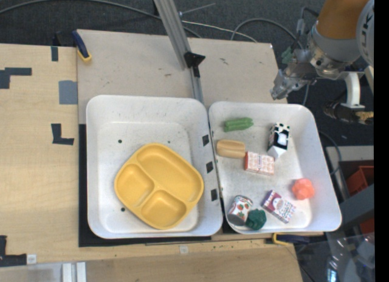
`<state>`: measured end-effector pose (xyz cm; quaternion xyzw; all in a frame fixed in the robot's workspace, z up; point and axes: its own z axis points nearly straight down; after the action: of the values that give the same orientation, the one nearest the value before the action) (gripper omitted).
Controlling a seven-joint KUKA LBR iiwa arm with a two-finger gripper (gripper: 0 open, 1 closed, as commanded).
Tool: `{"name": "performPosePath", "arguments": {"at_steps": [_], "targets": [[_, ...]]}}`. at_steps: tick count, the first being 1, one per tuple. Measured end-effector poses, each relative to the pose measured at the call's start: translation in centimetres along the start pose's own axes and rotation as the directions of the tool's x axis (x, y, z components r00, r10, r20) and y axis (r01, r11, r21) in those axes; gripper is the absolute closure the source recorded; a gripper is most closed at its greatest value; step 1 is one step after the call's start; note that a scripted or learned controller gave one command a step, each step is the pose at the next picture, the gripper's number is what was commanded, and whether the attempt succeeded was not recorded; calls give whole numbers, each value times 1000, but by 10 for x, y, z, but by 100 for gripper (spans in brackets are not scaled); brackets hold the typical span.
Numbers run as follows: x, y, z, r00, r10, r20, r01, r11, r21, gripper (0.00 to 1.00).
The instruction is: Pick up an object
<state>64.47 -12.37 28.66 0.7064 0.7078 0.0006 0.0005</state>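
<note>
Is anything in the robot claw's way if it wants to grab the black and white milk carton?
Nothing visible blocks it. The gripper hangs above the right bin's far rim, and the milk carton stands just below it in the picture, with bare bin floor between. The pink box sits close by the carton's near side.

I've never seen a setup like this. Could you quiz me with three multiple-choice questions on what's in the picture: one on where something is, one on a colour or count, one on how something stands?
1. Where is the yellow tray?
A. left bin
B. right bin
C. on the bench outside both bins

2. What colour is the ball near the right bin's right wall?
A. blue
B. orange-red
C. white

3. Where is the gripper?
A. down among the items
B. pressing the tray
C. above the right bin's far rim

Answers:
1 A, it lies in the left bin.
2 B, it looks orange-red.
3 C, it hangs over the far edge, touching nothing.
</note>
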Motion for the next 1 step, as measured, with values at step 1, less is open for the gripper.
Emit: {"name": "performPosePath", "arguments": {"at_steps": [1], "targets": [[53,-3,1,1000,-4,-1,4,1000,3,100]]}}
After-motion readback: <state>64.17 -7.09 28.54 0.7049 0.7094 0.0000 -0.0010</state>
